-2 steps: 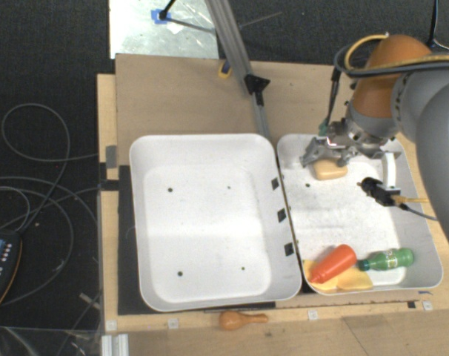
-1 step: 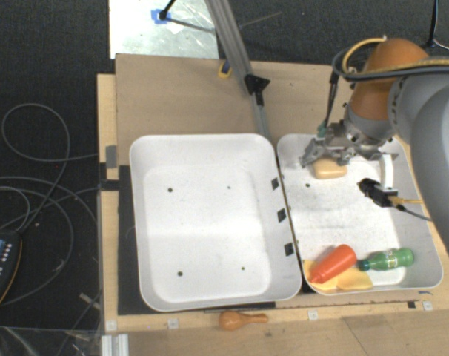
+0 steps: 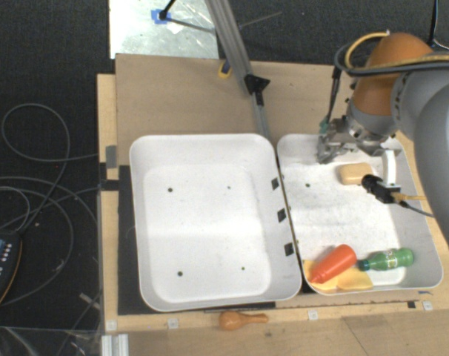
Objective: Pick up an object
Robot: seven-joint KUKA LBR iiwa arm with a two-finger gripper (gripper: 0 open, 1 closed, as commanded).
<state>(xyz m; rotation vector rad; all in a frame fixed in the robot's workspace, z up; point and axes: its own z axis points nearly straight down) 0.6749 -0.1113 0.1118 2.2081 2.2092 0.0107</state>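
Two bins | claw (image 3: 330, 151) over right bin (image 3: 424, 262), grip state unclear | green bottle (image 3: 386, 259) label unreadable

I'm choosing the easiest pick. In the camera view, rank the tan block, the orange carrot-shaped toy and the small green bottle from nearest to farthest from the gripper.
1. Tan block: just below and right of the gripper, in the right bin's upper part.
2. Orange carrot-shaped toy: near the bin's lower edge.
3. Small green bottle: lower right corner, slightly farther.
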